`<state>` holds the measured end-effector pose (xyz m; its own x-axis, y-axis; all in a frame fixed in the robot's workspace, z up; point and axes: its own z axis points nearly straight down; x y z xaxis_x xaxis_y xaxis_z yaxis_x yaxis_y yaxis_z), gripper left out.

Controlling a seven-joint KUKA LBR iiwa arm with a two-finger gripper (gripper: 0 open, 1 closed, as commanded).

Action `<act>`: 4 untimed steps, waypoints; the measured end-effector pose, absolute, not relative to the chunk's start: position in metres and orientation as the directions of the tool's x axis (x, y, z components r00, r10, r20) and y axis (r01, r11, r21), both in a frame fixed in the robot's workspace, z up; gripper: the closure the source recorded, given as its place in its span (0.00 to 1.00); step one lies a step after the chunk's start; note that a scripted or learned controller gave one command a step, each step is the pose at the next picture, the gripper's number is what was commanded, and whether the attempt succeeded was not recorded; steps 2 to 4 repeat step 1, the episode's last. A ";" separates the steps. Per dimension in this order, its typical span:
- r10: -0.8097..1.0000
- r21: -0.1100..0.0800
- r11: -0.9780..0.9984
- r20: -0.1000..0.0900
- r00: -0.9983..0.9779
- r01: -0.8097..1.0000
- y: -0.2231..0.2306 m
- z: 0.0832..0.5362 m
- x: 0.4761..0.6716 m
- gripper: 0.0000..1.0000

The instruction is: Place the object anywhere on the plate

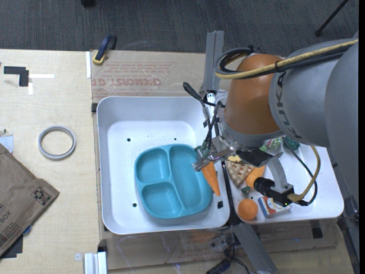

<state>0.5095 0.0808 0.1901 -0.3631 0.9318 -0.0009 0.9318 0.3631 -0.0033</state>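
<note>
A blue three-compartment plate [171,181] lies in the left white bin [114,153]. My gripper [206,157] hangs over the plate's right rim, shut on the top of an orange carrot [213,178]. The carrot points down and to the right, its tip near the wall between the two bins. The arm's orange band and grey body cover much of the right bin.
The right bin [325,201] holds an orange fruit [247,209], a pizza slice toy [242,170], a small carton [272,205] and a green item [272,146]. A tape ring [57,142] and a brown paper bag [20,193] lie on the bench at left.
</note>
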 end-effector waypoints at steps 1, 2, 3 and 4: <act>0.932 -0.003 0.362 -0.001 -0.362 0.932 0.081 0.190 0.510 0.00; 0.932 -0.003 0.362 -0.001 -0.362 0.932 0.081 0.190 0.510 0.00; 0.932 -0.003 0.362 -0.001 -0.362 0.932 0.081 0.190 0.510 0.00; 0.932 -0.003 0.362 -0.001 -0.362 0.932 0.081 0.190 0.510 0.00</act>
